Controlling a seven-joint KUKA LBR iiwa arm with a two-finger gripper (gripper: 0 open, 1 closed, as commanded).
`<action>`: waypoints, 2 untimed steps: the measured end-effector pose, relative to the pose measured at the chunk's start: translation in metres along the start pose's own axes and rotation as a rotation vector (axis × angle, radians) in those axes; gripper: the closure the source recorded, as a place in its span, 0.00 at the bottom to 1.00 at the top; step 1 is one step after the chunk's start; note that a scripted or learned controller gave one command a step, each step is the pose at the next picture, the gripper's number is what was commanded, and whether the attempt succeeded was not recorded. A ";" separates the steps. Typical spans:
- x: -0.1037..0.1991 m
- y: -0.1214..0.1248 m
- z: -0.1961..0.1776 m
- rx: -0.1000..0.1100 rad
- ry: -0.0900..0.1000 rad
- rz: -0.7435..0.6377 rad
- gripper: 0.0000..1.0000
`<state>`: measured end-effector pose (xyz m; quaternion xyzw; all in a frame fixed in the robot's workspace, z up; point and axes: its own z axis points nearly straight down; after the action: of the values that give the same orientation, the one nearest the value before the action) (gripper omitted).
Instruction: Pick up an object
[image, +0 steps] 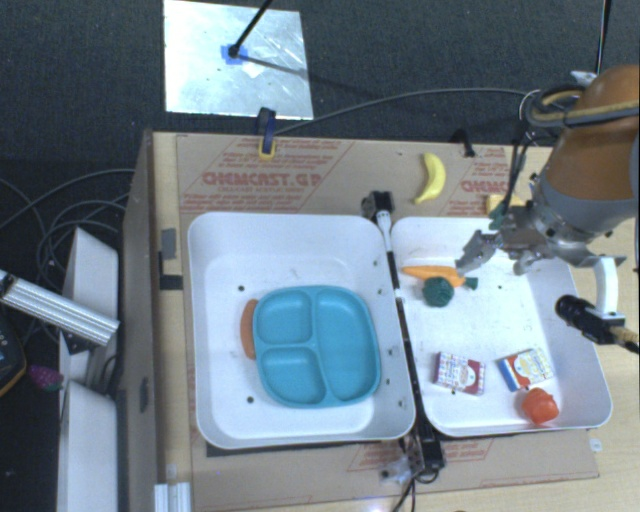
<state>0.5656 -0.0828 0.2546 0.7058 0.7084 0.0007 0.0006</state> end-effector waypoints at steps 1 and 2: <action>-0.027 0.027 0.095 0.003 0.000 0.003 0.00; -0.006 0.061 0.154 0.000 0.000 0.000 0.00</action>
<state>0.6274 -0.0886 0.1004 0.7057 0.7085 0.0006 0.0007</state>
